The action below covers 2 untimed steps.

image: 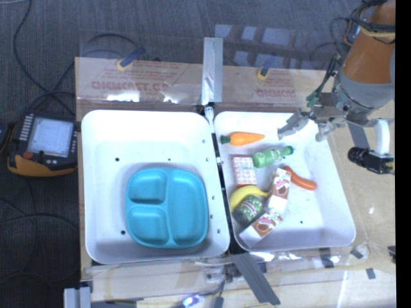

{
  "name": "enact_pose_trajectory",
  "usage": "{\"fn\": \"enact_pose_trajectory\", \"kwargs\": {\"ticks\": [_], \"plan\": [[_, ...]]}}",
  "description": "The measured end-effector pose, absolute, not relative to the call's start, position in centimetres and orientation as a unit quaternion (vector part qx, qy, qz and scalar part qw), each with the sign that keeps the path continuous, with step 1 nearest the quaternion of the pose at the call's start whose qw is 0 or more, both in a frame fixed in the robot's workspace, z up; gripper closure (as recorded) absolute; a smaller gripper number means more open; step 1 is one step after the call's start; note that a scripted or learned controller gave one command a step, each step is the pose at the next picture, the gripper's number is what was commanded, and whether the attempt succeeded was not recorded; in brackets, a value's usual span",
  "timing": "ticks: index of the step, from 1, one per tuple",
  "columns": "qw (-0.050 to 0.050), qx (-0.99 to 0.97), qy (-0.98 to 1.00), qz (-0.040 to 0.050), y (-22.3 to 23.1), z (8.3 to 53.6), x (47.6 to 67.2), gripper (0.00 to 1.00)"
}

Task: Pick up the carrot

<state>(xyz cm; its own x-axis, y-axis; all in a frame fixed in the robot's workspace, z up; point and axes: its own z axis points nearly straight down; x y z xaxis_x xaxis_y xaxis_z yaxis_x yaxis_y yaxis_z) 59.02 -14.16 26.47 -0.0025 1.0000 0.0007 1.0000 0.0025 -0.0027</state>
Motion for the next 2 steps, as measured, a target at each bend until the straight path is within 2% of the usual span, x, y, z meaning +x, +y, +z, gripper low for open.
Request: {"fn": "enact_pose_trajectory", "kwargs": {"ticks": [1,2], "plan": [[0.0,-0.841,-0.541,0.0022,-18.2,29.4,59.3,0.0],[0.002,-0.82,-0.573,0.0028,-12.2,14.6,62.4,0.0]]}}
